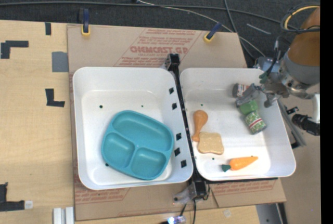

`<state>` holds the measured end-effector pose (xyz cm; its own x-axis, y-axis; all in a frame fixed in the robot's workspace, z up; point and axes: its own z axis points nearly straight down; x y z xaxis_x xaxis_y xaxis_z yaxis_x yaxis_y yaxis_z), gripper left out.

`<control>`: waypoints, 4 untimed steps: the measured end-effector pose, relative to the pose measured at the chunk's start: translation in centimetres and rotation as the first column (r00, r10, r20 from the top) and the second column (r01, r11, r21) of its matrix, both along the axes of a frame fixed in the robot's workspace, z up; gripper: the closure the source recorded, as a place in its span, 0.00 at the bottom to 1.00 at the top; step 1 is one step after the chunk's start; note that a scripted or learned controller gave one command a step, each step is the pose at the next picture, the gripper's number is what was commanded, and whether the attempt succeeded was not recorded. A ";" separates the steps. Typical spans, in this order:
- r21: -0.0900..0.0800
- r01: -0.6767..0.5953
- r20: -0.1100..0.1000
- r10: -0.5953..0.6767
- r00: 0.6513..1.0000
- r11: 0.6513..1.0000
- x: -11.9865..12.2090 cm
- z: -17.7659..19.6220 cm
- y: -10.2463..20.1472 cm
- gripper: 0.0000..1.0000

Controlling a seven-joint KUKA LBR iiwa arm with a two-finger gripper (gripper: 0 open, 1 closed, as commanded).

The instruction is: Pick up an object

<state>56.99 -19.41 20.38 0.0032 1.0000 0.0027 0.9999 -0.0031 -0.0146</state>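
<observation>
While the arm [304,56] is reaching in over the far right corner of the right bin [281,166], its grey body with the orange band is leaning down toward that bin's upper half. Its end effector [253,92] is hanging low above the white floor there, close to the bin's far wall, and its dark fingers are sitting right at the top end of a green can [252,115]. Whether those fingers are spread or pinched together is not something the view is making clear, and the can is not visibly lying between them.

Taking the right bin as the landmark, the green can is lying on its side in the bin's right half, tilted. A tan drumstick [199,123] is resting near the bin's left wall, with a slice of toast [210,143] touching its lower end. An orange carrot [240,163] is lying near the bin's front wall. Just left of the right bin, the left bin [83,98] is holding a blue divided tray [137,144].
</observation>
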 end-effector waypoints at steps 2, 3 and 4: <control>-0.003 -0.003 0.009 0.003 1.000 1.000 0.2 -3.8 -0.5 0.00; -0.012 -0.004 0.025 0.004 1.000 1.000 -0.3 -9.1 -0.9 0.00; -0.017 -0.001 0.034 0.002 0.999 1.000 0.2 -11.2 -1.5 0.00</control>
<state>57.16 -20.90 9.19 0.0017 0.9999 -0.0144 0.9998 -0.0015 0.0190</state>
